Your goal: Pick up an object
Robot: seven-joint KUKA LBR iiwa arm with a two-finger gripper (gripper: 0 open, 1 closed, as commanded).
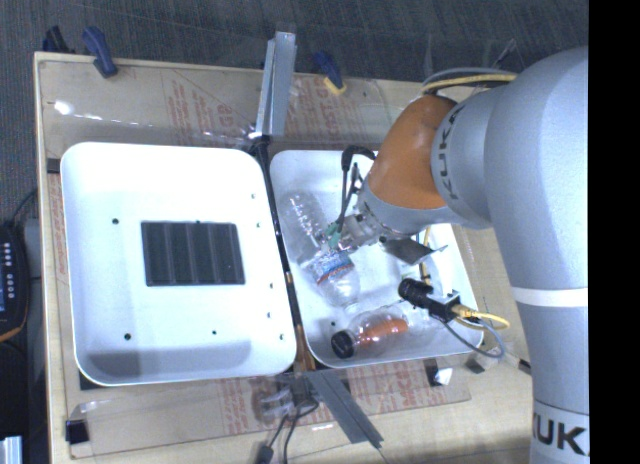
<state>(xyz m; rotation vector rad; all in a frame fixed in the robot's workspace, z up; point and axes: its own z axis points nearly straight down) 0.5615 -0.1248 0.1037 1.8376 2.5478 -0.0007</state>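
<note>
A clear plastic bottle [305, 217] with a blue label lies slanted in the right bin [455, 252], near its left wall. A second clear bottle [383, 330] with an orange-brown fill and a black cap lies along that bin's front wall. My gripper [342, 236] hangs low over the middle of the blue-labelled bottle, reaching in from the right under the orange wrist band. Its tips sit right at the bottle's side, and the wrist hides part of the bin behind it.
The left bin [100, 202] holds a dark ribbed rectangle [193, 253] at its centre. A narrow ridge [278, 252] separates the two bins. Blue clamps [100, 52] grip the bench's far edge, and a grey metal post [275, 82] stands behind the bins.
</note>
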